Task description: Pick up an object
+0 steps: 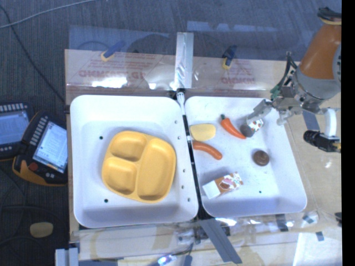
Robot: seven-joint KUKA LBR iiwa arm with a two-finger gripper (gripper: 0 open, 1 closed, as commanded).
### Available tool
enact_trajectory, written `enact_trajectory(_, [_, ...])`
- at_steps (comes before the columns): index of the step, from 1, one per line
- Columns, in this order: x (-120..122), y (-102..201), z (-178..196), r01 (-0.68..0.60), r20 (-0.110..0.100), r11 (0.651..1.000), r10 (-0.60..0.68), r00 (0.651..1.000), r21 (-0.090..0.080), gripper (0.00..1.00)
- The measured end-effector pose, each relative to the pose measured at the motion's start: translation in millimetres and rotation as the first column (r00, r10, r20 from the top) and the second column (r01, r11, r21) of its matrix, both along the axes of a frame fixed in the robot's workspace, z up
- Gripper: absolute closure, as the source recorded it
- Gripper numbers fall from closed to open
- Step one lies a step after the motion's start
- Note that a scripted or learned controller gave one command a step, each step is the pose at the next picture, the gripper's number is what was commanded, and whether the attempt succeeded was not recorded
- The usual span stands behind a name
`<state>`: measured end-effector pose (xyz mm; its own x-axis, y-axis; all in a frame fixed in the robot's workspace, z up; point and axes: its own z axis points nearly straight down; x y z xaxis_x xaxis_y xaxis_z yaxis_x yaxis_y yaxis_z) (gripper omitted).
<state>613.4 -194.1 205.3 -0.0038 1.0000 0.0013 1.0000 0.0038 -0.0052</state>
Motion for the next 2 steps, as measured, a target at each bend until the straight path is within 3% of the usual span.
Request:
enact_trajectory(1, [39.1, -17.1, -107.6, 0.127, 0.007, 0.992, -0.127, 0.992, 0.006, 0.00])
enact_trajectory(2, [35.7, -22.5, -104.3, 0.131, -0.002, 0.991, -0.131, 0.991, -0.002, 1.00])
